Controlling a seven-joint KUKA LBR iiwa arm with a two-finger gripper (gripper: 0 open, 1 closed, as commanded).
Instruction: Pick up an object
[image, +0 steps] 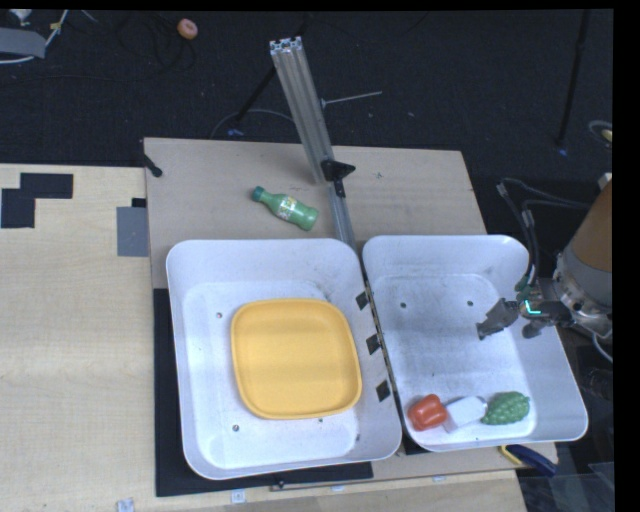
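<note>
While the gripper (508, 322) hovers at three o'clock over the right bin (440, 262), whether it's released or clenched can't be told. Candidates sit at five o'clock: red pepper (428, 411), white block (466, 410), green bunch (507, 407). Best approach: descend squarely over one, avoiding its neighbours.

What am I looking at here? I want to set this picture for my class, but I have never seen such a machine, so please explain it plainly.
One camera, fixed above a bench, looks down at a slant. From the right, a grey robot arm reaches in; its two-finger pincer hovers over the right shallow white bin, with nothing seen between its fingers. Near that bin's front edge lie a small red pepper-like toy, a small flat white piece and a bumpy green toy. The left shallow white bin holds a square yellow plastic plate. Behind the bins, a small green bottle lies on its side on the bench. The arm's job is picking up an object.
</note>
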